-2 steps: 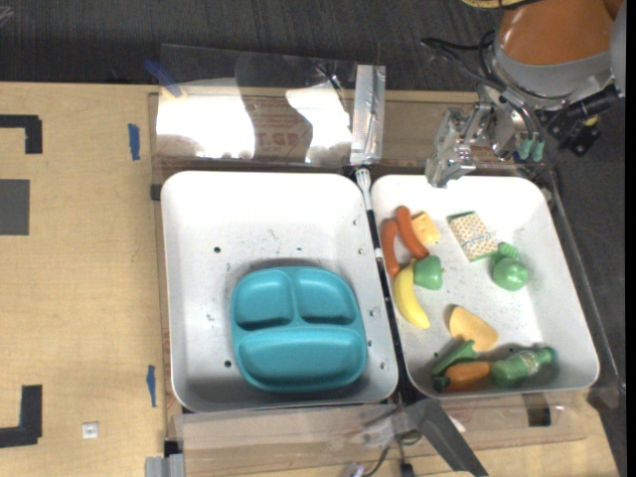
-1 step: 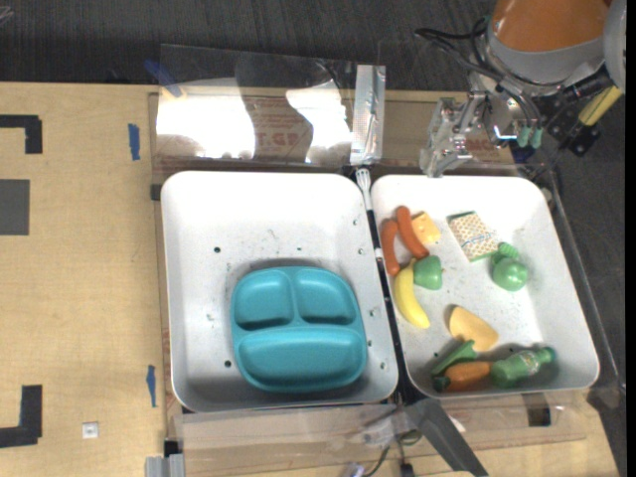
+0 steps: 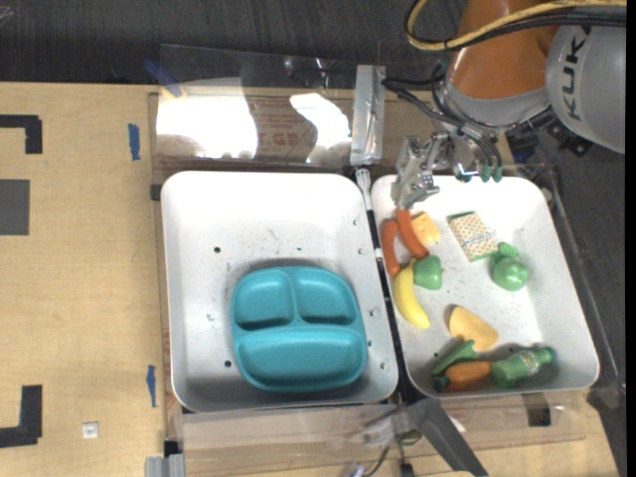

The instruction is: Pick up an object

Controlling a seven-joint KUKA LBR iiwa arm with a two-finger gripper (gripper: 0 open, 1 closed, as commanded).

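My gripper (image 3: 415, 185) hangs over the back left corner of the right bin (image 3: 556, 266), just above and behind a red sausage (image 3: 407, 235) and an orange piece (image 3: 428, 229). Nothing shows held in it. The same bin holds a checked cracker (image 3: 471, 235), a green pepper (image 3: 510, 269), a small green piece (image 3: 428, 273), a yellow banana (image 3: 410, 299), an orange wedge (image 3: 473, 328), a carrot (image 3: 467, 373) and a green bottle-shaped toy (image 3: 522, 365).
A teal divided tray (image 3: 296, 328) lies in the left bin (image 3: 199, 217), toward its front. A metal divider (image 3: 366, 127) stands behind the gap between the bins. The arm's orange band (image 3: 502, 38) looms over the back right.
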